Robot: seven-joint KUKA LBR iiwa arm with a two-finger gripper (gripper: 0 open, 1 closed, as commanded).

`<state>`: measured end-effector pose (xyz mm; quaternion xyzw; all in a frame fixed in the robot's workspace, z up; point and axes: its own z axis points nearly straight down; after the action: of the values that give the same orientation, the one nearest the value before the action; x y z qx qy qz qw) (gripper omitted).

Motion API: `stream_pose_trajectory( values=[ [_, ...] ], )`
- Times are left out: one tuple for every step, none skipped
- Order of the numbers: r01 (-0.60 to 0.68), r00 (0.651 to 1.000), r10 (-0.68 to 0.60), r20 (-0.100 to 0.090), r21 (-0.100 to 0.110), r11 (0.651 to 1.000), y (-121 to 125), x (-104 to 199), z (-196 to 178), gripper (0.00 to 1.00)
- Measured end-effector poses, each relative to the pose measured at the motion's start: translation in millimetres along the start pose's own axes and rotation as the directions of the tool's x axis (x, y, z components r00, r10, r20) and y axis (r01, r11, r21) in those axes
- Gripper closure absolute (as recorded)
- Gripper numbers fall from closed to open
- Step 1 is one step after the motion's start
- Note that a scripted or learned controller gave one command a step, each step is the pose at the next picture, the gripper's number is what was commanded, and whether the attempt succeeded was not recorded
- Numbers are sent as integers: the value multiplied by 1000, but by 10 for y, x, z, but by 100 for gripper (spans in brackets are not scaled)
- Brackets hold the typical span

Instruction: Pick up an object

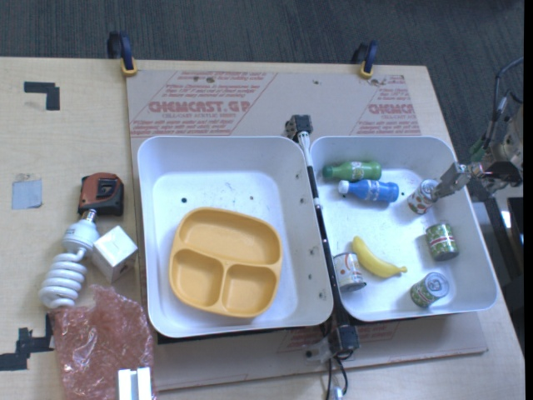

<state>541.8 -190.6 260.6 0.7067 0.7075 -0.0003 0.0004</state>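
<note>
The right bin point(466, 302) holds a green bottle point(352, 171), a blue bottle point(371, 191), a banana point(377, 258), a silver can point(349, 272) and two green cans point(441, 242) point(430, 289). A small red-and-white can point(422, 197) lies near the bin's right wall. My gripper point(454, 177) reaches in over the right rim, its tip just beside this small can. Nothing is seen held in it. The left bin point(158, 165) contains a yellow divided tray point(225, 261).
Left of the bins on the bench lie a tape measure point(101, 194), a spiral light bulb point(71, 261), a white cube point(115, 247) and a pink plastic bag point(100, 340). Two clamps point(122, 52) point(365, 57) hold the cardboard at the back.
</note>
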Motion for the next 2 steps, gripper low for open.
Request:
stream_pose_trajectory(
  values=[
    [-2, 1000, 2, -1, 0, 1000, 107, -179, 1529, 0],
    [-2, 1000, 2, -1, 0, 1000, -448, 58, 1681, 0]
  ],
)
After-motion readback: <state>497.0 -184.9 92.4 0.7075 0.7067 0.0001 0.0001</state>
